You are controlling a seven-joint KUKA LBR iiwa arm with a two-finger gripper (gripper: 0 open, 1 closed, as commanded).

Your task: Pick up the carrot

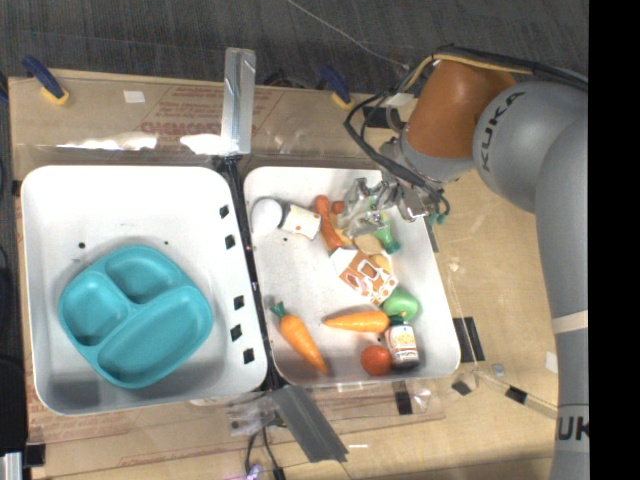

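At the upper right corner of the right bin [440, 268], the tool [372, 206] is seen lowered among the toys there; whether it is wide or narrow cannot be told. An orange carrot [300, 340] with a green top lies well apart from it, at the bin's lower left, near the wall. A second carrot-like orange piece [356, 321] lies between, beside a green toy [401, 304]. A teal divided plate [135, 313] is set in the left bin [40, 198] on the worktop [490, 268].
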